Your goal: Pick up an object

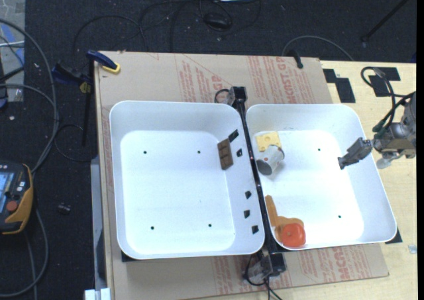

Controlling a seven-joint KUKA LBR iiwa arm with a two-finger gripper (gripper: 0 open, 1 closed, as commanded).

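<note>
The right bin (371, 179) holds a yellow wedge (268, 140) by its left wall, with a small grey and white cup (270, 161) lying just below it. An orange-red object with an orange handle (290, 230) sits in the bin's near left corner. A brown block (225, 154) leans on the right wall of the left bin (126, 159). My gripper (350, 154) reaches in over the right bin's right side, dark and slanted, well apart from all the objects. Nothing shows in its grasp.
A black divider (255, 186) with clips runs between the two bins. The bins rest on a cardboard sheet (199, 73). Cables and a blue and yellow clamp (103, 61) lie on the dark floor beyond.
</note>
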